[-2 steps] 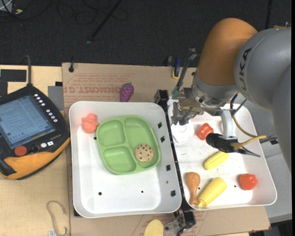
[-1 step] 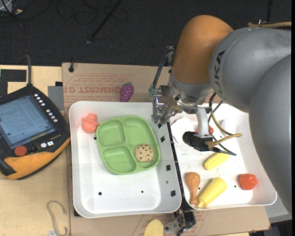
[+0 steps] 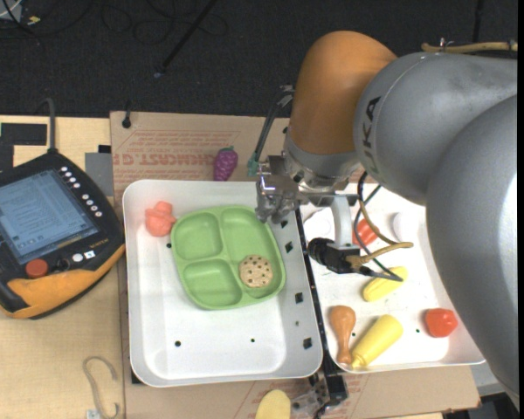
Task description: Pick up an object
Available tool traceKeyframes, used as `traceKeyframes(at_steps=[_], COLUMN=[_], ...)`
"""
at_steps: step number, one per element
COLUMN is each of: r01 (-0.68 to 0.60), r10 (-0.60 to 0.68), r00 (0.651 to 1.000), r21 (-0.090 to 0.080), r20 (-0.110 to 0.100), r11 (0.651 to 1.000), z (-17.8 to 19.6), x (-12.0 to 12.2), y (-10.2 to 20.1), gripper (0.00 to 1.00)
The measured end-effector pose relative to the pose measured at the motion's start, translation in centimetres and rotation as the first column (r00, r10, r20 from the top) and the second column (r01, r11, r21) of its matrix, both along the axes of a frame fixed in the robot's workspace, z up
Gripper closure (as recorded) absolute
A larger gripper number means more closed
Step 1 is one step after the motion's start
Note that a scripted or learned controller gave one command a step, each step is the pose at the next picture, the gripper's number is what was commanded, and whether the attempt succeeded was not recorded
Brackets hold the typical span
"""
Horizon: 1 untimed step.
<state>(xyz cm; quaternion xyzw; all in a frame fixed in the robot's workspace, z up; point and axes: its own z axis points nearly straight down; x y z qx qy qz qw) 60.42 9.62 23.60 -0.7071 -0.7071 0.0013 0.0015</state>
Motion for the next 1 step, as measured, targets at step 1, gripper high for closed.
traceKeyframes(at_steps=[1], r01=[0.001], r10=[-0.001], r00=[1.000], r21=[-0.001], r20=[-0.001], r11=[1.000], z=[-0.71], x=[-0.59], y=[-0.13], gripper=[1.00])
